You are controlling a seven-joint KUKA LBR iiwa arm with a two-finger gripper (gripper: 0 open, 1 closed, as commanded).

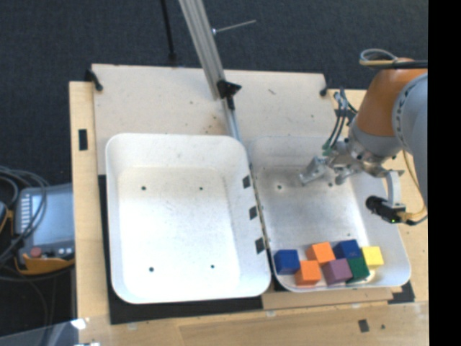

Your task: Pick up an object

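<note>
From above, the table [83, 193] carries two shallow white bins side by side. All the blocks sit in the right bin [302, 200], huddled against its near wall: a blue block [287, 260], two orange blocks [322, 251], a purple block [336, 271], a green block [359, 268], a darker blue block [348, 249] and a yellow block [372, 256]. They touch one another in a loose double row, probably because the bin floor lets them slide into that low corner. The row's long axis runs along the near wall, left to right; each cube has no real direction of its own, though several sit slightly turned.

The gripper [322, 170] hangs over the far half of that bin, well apart from the blocks, with nothing between its fingers; how wide they stand I cannot tell. The left bin [180, 215] lies beside it.
</note>
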